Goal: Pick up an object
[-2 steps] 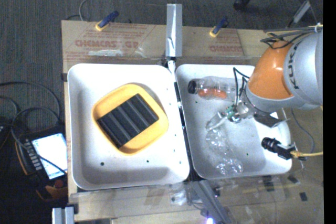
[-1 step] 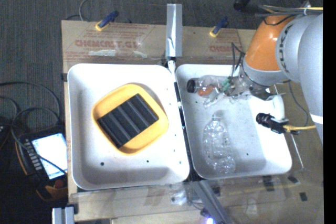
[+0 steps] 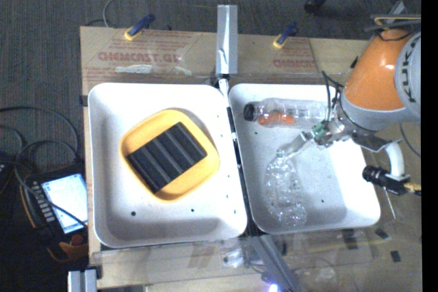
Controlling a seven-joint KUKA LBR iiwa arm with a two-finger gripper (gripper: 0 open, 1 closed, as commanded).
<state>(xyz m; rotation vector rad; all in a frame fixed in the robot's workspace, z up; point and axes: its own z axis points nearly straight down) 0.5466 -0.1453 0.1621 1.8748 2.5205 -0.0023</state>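
Note:
The right bin (image 3: 356, 205) holds two clear plastic bottles. One bottle with an orange label (image 3: 284, 113) lies on its side along the far wall. The other, a crumpled clear bottle (image 3: 284, 188), lies in the middle and reaches toward the near wall. My gripper (image 3: 298, 145) reaches in from the right, low over the bin floor between the two bottles and just above the top end of the crumpled one. In the left bin (image 3: 109, 215) rests a yellow block with a black ribbed top (image 3: 170, 152).
A metal post (image 3: 226, 37) stands at the far end of the divide between the bins. Two blue-and-yellow clamps (image 3: 139, 27) (image 3: 285, 34) grip the cardboard behind the bins. A black fitting (image 3: 383, 176) hangs at the arm's side by the right bin's edge.

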